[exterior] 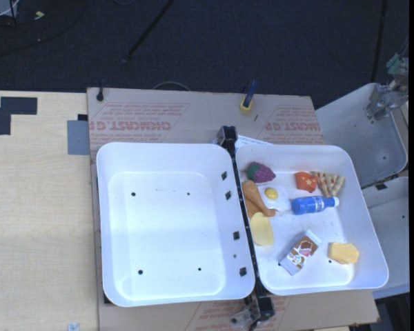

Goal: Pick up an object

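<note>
The gripper's state I cannot tell. The right white plastic bin (pixel 362 185) holds the candidates: a blue plastic bottle (pixel 314 204) mid-bin, a small printed carton (pixel 299 252) nearer. Picking seems unstarted; next, descend open over one.

White bins (pixel 165 158); blue bottle (pixel 313 204); purple grapes (pixel 261 172); red tomato (pixel 305 181); yellow cheese (pixel 344 253).

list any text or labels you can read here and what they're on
Red print on the cardboard sheet behind the left bin: upside down, too blurred to read.
Same red print behind the right bin: unreadable.
Small carton: printed front, too small to read.
Blue bottle: no readable label.
</note>
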